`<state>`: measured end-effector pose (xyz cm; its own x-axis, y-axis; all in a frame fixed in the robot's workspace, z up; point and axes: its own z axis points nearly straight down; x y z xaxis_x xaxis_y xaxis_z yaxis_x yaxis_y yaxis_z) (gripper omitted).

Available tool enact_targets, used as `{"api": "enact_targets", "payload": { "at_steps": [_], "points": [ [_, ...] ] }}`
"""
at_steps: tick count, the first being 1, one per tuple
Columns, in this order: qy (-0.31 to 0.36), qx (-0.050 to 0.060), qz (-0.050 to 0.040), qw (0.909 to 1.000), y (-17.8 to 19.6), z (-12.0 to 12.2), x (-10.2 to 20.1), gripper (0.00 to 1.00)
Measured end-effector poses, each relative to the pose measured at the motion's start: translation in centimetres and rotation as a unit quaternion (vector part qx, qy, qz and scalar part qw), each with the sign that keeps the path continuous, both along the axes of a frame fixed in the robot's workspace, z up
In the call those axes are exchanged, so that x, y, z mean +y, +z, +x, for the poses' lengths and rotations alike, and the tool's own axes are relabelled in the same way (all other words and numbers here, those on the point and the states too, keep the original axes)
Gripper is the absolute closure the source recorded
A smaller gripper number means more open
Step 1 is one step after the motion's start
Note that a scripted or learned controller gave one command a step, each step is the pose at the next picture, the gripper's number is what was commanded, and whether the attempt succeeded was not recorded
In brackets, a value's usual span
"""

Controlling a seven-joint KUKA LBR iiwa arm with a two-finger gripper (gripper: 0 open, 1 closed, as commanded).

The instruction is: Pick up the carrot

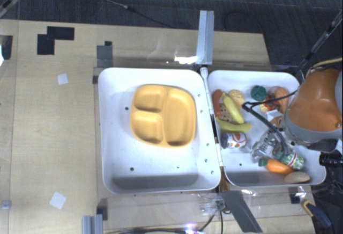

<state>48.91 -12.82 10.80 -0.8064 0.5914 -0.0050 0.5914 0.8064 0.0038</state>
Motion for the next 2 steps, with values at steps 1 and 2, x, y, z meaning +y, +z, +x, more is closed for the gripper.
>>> {"api": "enact_targets", "payload": {
  "at_steps": [1, 2],
  "points": [
    [-0.137, -0.002, 0.0009, 0.9906, -1.75, 0.11, 0.2, 0.0],
    [-0.358, -0.001, 0.0019, 0.9337, -1.54, 0.01, 1.03, 0.0]
  ]
}}
